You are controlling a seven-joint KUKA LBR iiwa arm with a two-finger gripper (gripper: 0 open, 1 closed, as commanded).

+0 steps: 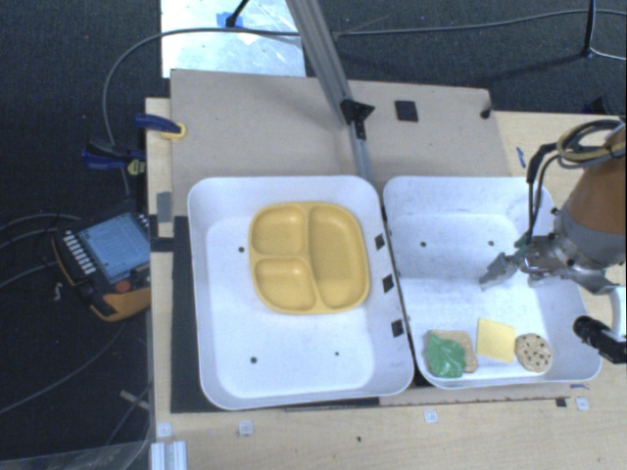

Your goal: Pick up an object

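Three food pieces lie along the front of the right bin (441, 209): a green leafy piece on toast (449, 353), a yellow cheese slice (496, 340) and a round cookie (533, 352). My gripper (502, 268) hangs over the right bin's middle right, behind the cheese slice and clear of all three pieces. Its tip points left and down toward the bin floor. Nothing shows in it. The arm's grey wrist and orange band (598, 204) come in from the right edge.
A yellow divided plate (310, 257) sits in the back half of the left bin (225, 360). A grey pole (328, 62) slants down to the back wall between the bins. Cables and a handheld pendant (106, 262) lie off the bench at left.
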